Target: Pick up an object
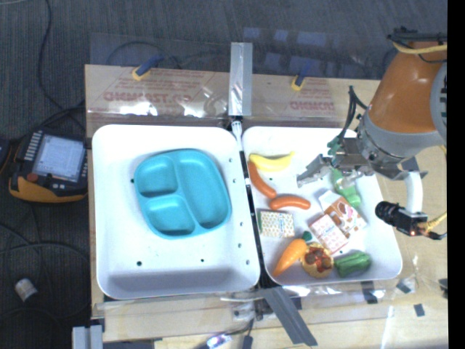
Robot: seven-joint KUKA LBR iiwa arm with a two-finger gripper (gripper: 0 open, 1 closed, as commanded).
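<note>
claw (315, 173) over right bin (389, 264) | grip unclear | green object (349, 195) partly hidden

toy foods (312, 224), heaped, right bin (389, 264)

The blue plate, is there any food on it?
No. The blue plate sits alone in the left bin; the banana, carrot and other toy food lie in the right bin.
</note>
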